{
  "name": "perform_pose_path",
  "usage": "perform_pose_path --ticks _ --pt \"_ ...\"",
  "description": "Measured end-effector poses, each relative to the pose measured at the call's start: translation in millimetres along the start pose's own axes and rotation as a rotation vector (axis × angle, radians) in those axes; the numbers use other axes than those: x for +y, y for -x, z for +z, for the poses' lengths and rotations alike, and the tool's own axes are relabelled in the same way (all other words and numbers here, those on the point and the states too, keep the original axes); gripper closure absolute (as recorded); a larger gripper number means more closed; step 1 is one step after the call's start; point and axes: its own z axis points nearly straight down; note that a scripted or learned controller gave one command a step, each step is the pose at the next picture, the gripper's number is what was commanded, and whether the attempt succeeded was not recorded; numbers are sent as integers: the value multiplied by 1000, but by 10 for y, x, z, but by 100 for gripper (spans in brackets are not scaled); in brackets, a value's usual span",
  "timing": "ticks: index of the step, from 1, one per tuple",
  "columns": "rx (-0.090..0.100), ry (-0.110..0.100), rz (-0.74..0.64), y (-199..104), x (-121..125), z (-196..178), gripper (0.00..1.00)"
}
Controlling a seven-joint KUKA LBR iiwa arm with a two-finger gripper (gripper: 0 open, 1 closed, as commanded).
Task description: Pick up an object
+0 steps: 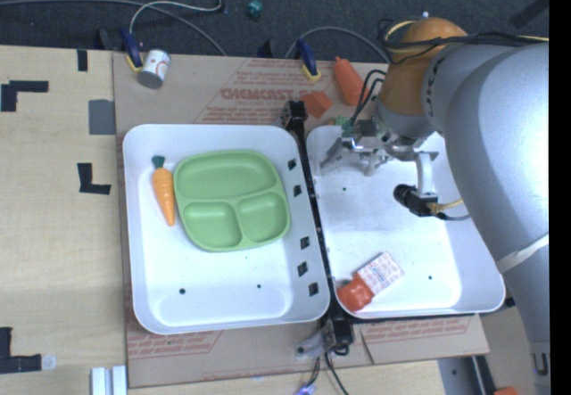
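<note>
We log the claw low over the right bin, grip state untellable, approach step; next we'd shift it toward the packet.

The arm runs off the frame's right edge and covers the right bin's upper right corner and right rim. The gripper sits at that bin's upper left, too small and cluttered to read. An orange thing above the bin is partly behind cables. A small teal thing near the top is too small to identify.
</note>
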Motion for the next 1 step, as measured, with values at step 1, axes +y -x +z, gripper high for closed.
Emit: perform_pose_path --ticks 1 --pt "-1 1 2 -23 -72 -2 0"
